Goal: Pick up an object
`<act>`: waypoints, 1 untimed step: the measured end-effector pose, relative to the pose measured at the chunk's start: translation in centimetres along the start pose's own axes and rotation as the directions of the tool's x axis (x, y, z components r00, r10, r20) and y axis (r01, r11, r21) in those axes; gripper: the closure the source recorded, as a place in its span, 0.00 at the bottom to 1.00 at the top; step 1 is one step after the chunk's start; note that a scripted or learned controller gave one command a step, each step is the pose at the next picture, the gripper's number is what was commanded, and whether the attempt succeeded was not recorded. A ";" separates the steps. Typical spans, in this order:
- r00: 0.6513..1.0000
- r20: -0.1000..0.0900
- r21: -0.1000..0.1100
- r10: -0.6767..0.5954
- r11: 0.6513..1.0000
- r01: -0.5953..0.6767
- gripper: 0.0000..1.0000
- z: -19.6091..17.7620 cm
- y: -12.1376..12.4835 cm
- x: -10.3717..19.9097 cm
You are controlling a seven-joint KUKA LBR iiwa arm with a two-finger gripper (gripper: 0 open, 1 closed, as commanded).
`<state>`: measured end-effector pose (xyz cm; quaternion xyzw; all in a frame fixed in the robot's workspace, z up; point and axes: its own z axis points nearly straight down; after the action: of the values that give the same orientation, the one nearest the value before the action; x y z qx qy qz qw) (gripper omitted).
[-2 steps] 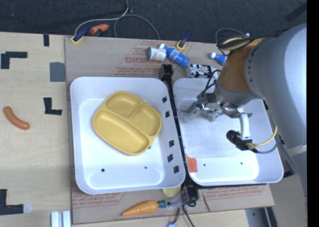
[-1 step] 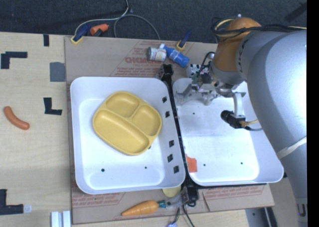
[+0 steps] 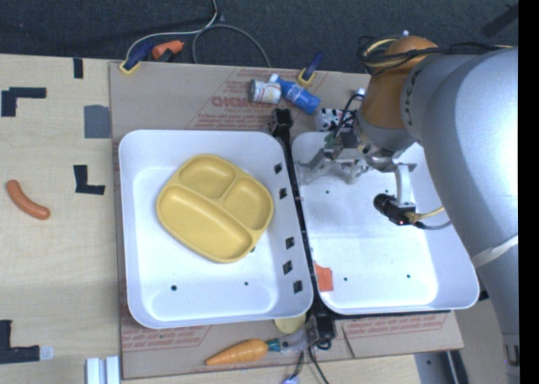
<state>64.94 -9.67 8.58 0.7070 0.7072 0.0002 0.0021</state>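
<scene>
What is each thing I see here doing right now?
Yellow divided plastic plate: lying flat in the left white bin.
Gripper: low at the right white bin's far corner.
Orange toy carrot: lying outside on the cardboard.

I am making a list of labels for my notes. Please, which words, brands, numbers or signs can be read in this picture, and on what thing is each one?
"CHICAGO" (uncertain, faint red print): on the cardboard sheet above the left bin.
Red print on the cardboard's lower edge: too blurred to read.
Label on the small bottle: too small to read.
</scene>
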 end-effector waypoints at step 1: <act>1.000 -0.003 0.003 -0.001 1.000 0.001 0.00 -0.5 1.9 0.2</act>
<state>66.88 -9.49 9.06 0.7066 0.7076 0.0002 0.0002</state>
